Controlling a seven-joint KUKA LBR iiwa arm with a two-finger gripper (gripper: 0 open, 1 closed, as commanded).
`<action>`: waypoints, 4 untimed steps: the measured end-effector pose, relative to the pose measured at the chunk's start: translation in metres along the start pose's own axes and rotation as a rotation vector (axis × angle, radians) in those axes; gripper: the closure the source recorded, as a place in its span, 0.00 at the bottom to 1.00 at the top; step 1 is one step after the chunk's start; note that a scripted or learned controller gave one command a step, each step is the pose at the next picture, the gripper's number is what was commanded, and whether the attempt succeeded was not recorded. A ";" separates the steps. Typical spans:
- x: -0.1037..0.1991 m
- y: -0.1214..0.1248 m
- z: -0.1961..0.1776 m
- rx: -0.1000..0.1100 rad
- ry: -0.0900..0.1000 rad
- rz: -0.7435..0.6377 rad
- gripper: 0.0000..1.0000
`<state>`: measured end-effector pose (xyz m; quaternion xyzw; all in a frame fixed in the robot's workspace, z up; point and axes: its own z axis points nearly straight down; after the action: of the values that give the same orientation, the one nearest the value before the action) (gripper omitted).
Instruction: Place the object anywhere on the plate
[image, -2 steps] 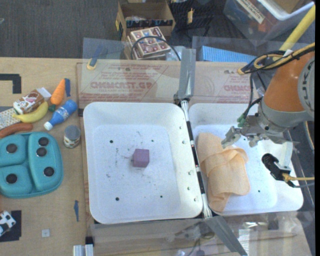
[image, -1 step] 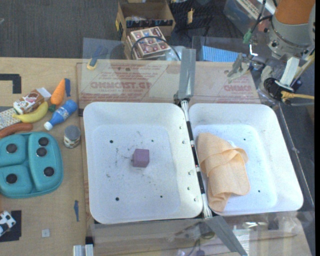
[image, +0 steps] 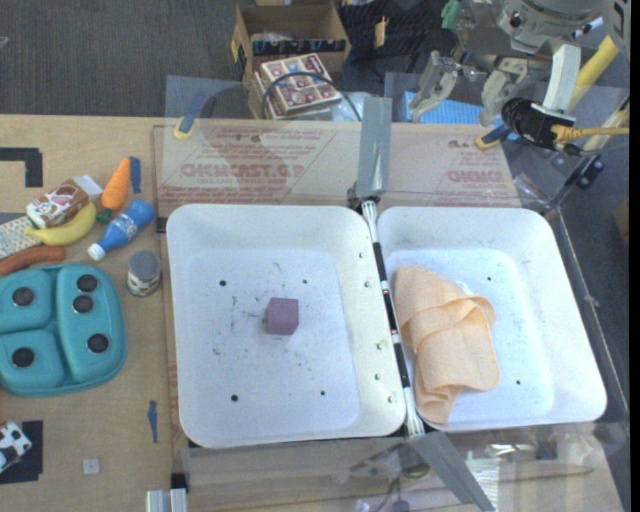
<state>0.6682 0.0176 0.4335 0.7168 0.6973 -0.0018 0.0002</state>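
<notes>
Purple cube (image: 281, 316) is what I take to be the object here, and it hasn't been picked up yet, so this looks like the very start: the reach and grasp come first.

Going from the far left, the teal plate (image: 58, 328) sits on the counter (image: 140, 400), about as far from the claw as anything gets, way off to the claw's left and lower in the view. It's got compartments with dark dots in them. Just above it there's a pile of toy food: a banana (image: 62, 229), a carrot (image: 118, 183), a little blue bottle (image: 122, 228) and a small can (image: 144, 272).

Next over, the left bin (image: 200, 225) has the cube lying alone near its middle, flat on the floor of the bin, touching nothing else. That's still well apart from the claw, down and to its left.

The right bin (image: 560, 260) holds a crumpled peach cloth (image: 447, 340), more or less straight below the claw in the view.

The claw (image: 465, 88) itself hangs up past the far edge of the bins, spread wide with nothing in it.

My guess for the next move: swing down and left over the left bin, drop onto the cube, close on it, then carry it further left past the bin wall to the plate. The cube is small and boxy, so squaring up on its flat sides should matter.
</notes>
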 end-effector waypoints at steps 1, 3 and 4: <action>0.054 -0.002 0.001 -0.001 0.000 0.076 0.00; 0.185 -0.006 0.000 -0.002 0.000 -0.066 0.00; 0.190 -0.006 -0.008 -0.001 -0.003 -0.073 1.00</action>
<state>0.6678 0.2080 0.4409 0.6909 0.7229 -0.0025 0.0014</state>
